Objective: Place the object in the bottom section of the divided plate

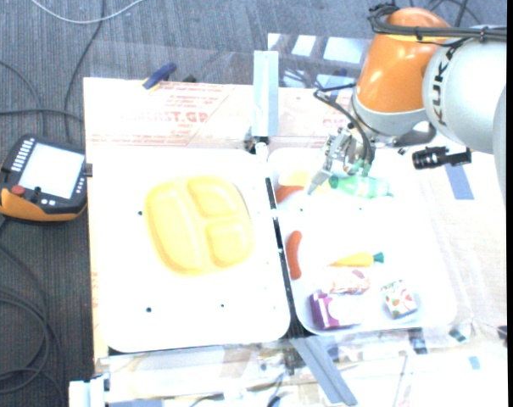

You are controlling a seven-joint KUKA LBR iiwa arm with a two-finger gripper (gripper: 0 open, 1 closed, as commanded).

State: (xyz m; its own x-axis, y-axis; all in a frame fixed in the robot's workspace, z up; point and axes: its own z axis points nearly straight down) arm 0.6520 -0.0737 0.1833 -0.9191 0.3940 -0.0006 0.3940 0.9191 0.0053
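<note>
The yellow divided plate (201,223) lies in the left bin (120,312), with one large section on its left and two smaller ones on its right. My gripper (337,166) hangs over the far end of the right bin (434,253), below the orange wrist band. A green and clear bottle-like item (362,185) lies just right of and below the gripper. A yellow item (295,179) and an orange-red item (286,194) lie just to its left. Whether the gripper touches any of them is unclear.
The right bin also holds a red sausage (295,253), a yellow carrot-like toy with a green tip (358,259), a purple box (325,310) and two small printed packets (349,282) (398,299). A teach pendant (40,181) lies left of the bench.
</note>
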